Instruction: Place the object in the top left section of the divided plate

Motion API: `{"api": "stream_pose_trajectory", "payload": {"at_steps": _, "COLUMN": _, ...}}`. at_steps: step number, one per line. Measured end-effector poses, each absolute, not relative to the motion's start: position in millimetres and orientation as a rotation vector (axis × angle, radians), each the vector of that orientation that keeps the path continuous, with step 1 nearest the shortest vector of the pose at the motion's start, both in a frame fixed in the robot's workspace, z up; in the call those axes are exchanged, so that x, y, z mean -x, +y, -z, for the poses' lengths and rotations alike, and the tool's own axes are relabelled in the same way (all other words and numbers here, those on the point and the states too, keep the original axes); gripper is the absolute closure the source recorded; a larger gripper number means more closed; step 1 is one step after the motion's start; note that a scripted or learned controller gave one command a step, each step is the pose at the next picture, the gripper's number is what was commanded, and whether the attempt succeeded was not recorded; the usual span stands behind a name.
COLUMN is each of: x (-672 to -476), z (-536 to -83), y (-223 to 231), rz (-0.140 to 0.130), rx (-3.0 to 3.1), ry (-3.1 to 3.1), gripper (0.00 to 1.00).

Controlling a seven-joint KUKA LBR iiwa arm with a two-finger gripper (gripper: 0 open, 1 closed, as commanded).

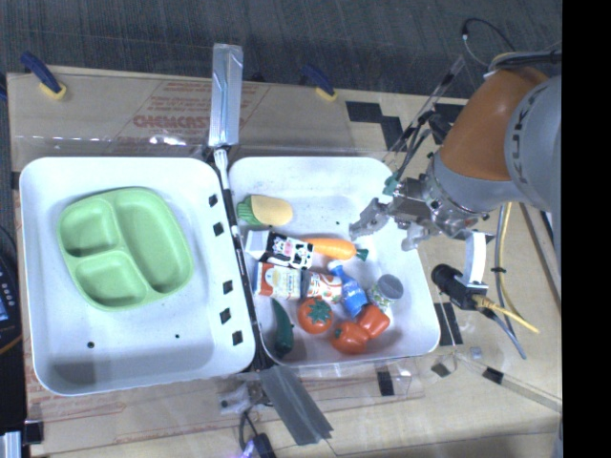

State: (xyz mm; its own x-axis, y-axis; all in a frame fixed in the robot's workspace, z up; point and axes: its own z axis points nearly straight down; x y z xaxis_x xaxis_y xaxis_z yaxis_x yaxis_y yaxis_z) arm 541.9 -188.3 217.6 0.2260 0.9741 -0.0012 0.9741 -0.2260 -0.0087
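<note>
We see our grey arm (535,151), broad orange band above the wrist, thin black cables trailing, metallic gripper (391,222) hardware.

Lighting's pretty even and bright from overhead, with the white bins (115,370) nearly washed out. Soft shadow sits in the left bin's lower corner. Whole frame's slightly soft and grainy.
</note>
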Motion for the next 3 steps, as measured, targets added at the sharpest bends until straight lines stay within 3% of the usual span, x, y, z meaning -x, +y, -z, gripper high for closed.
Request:
{"api": "stream_pose_trajectory", "payload": {"at_steps": 1, "x": -496.5, "z": -125.5, "y": -197.6, "rz": 0.01, "rx": 2.376, "ry": -2.071, "gripper": 0.0}}
{"api": "stream_pose_trajectory", "payload": {"at_steps": 3, "x": -496.3, "z": -125.3, "y": -197.5, "rz": 0.01, "rx": 2.375, "ry": -2.071, "gripper": 0.0}}
